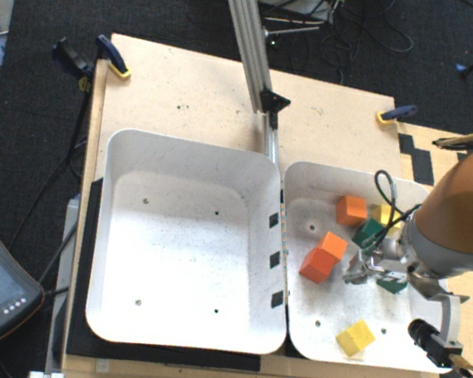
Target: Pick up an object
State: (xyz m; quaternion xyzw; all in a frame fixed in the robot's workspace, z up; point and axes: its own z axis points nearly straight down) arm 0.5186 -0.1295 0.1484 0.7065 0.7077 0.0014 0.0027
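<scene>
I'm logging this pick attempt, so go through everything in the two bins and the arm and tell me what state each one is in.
Left bin: upright, nothing in it.
Right bin: upright, holding blocks.
Large orange block: tilted, resting on the bin floor.
Small orange block: resting near the back wall.
Yellow block: lying apart near the front.
Green block: partly hidden by the arm.
Gripper: low among the blocks.

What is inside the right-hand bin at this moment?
The right bin holds two orange blocks, a yellow block near its front, and green pieces beside the gripper. The arm covers whatever lies further right.
</scene>
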